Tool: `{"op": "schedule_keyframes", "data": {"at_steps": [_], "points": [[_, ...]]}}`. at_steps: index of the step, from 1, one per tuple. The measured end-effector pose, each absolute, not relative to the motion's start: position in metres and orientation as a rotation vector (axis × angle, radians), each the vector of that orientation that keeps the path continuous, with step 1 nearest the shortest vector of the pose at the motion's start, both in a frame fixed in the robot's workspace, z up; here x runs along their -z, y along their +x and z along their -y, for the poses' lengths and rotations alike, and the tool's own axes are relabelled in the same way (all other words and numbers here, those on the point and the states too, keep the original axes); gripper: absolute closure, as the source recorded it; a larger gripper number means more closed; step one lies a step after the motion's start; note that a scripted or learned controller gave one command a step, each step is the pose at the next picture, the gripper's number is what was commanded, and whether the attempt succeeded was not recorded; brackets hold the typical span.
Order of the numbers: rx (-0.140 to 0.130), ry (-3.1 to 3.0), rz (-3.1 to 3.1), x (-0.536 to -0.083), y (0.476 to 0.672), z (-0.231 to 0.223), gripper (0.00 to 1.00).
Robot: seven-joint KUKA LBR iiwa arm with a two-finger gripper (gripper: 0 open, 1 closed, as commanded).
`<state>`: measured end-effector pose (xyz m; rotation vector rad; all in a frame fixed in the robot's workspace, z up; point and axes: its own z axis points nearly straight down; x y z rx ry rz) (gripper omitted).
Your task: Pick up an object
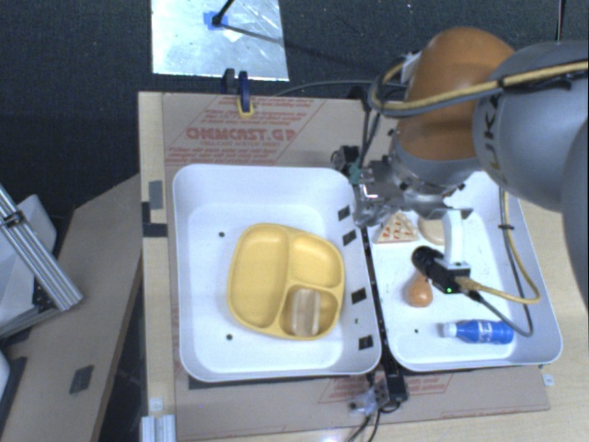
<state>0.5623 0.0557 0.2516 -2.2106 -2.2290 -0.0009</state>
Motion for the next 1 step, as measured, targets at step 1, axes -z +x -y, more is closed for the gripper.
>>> {"op": "schedule_keyframes", "data": {"at_steps": [1], "points": [[0.000,-2.209,2.230,-0.2288,0.5504,-0.1081,1.00]]}}
